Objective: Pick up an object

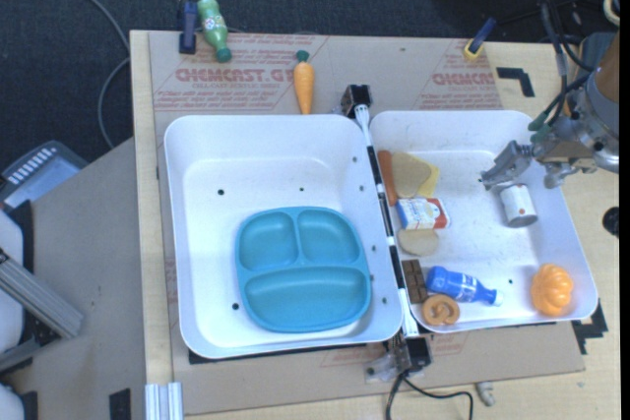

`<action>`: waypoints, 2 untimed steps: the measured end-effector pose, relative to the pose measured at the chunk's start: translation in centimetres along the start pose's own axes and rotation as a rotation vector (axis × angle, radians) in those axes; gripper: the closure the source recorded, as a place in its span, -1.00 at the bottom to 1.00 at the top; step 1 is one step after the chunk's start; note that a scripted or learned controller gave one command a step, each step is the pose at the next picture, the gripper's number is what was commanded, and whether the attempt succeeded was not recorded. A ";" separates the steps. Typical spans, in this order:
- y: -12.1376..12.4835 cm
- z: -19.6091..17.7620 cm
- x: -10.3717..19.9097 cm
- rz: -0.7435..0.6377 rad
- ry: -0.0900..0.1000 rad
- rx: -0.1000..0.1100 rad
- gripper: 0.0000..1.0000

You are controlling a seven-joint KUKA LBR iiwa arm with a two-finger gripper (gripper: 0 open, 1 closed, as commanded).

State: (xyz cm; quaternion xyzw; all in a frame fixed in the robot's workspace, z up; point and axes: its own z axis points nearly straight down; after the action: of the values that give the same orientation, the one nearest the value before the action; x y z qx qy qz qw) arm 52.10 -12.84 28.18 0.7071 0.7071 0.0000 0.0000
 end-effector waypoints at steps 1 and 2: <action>3.4 10.1 3.3 0.000 0.001 0.002 -1.00; 4.0 18.8 3.2 0.000 0.000 -0.009 -1.00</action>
State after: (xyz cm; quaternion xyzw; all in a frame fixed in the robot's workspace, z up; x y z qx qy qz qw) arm 56.05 -9.60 9.42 0.7070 0.7072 0.0031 0.0032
